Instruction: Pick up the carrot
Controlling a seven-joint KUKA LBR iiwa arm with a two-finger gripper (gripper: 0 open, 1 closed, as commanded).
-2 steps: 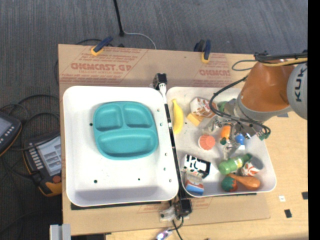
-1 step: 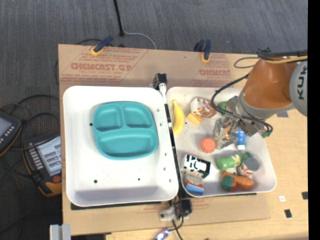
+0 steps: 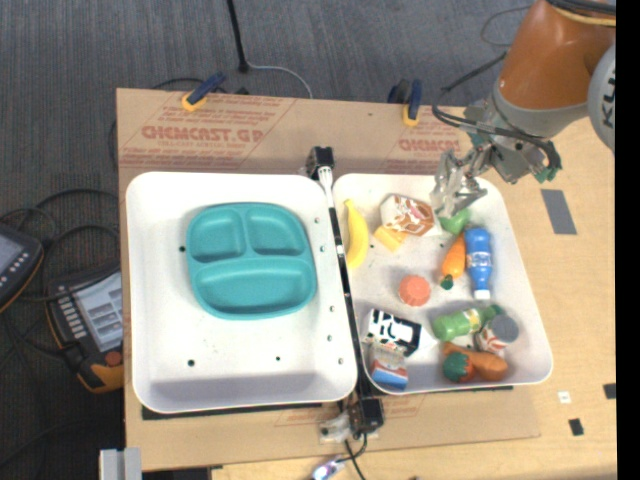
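The carrot [image 3: 455,258] is a small orange toy with a green top. It lies in the right bin [image 3: 528,308], near the bin's far right side, right beside a blue bottle [image 3: 479,260]. My gripper [image 3: 456,194] hangs just above the carrot's green end, at the bin's far right corner. Its metal fingers [image 3: 443,188] point down, open, with nothing between them.
The right bin also holds a banana [image 3: 354,233], a snack packet [image 3: 405,216], an orange ball [image 3: 415,289], a green bottle [image 3: 460,322], a black-and-white carton [image 3: 392,330] and more toys at the front. A teal divided tray [image 3: 252,259] lies in the left bin [image 3: 160,358].
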